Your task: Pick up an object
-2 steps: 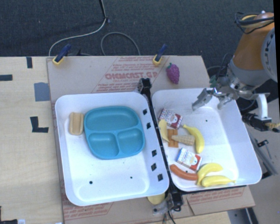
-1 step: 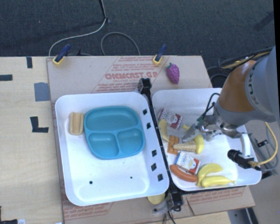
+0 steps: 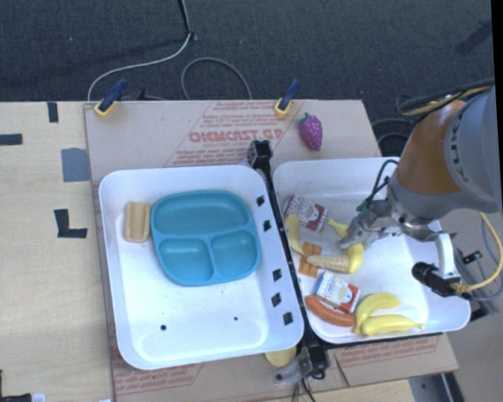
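Note:
My gripper (image 3: 354, 237) hangs low in the middle of the right bin (image 3: 426, 274), just above a small yellow piece (image 3: 355, 258). Left of it lie a red-and-white packet (image 3: 306, 211), a yellow strip (image 3: 293, 233) and a pale corn cob (image 3: 327, 262). Nearer the front edge are a second packet (image 3: 336, 290), a red sausage (image 3: 329, 312) and two bananas (image 3: 384, 313). Nothing is visibly held. The grey arm with its orange band (image 3: 427, 155) comes in from the right.
The left bin (image 3: 131, 314) holds a blue divided plate (image 3: 207, 237) and a tan bread slice (image 3: 136, 221). Purple grapes (image 3: 312, 131) lie on the cardboard behind the bins. A black divider (image 3: 276, 254) separates the bins. Cables trail at the right.

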`<action>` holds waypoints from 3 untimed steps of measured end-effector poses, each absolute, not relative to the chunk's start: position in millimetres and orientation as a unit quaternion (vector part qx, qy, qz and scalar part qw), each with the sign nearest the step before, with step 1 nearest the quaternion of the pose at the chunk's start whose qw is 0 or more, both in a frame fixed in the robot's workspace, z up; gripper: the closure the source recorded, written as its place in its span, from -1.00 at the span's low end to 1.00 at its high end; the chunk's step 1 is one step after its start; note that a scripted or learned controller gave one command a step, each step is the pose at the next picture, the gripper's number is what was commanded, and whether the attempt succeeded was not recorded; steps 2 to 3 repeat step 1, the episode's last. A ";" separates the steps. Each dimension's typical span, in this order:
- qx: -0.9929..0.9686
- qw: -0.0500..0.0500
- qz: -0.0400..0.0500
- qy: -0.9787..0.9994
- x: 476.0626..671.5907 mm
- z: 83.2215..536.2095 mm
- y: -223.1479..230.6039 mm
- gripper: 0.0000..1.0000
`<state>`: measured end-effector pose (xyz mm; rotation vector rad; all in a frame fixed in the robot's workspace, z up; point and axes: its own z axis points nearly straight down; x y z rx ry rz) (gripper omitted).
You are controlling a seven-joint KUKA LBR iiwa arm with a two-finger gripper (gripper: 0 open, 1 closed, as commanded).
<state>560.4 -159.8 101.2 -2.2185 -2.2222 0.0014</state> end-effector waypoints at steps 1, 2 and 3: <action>-0.703 -0.001 -0.003 -0.711 553.6 189.6 -69.3 1.00; -0.703 -0.001 -0.003 -0.711 553.6 189.6 -69.3 1.00; -0.703 -0.001 -0.003 -0.711 553.6 189.6 -69.3 1.00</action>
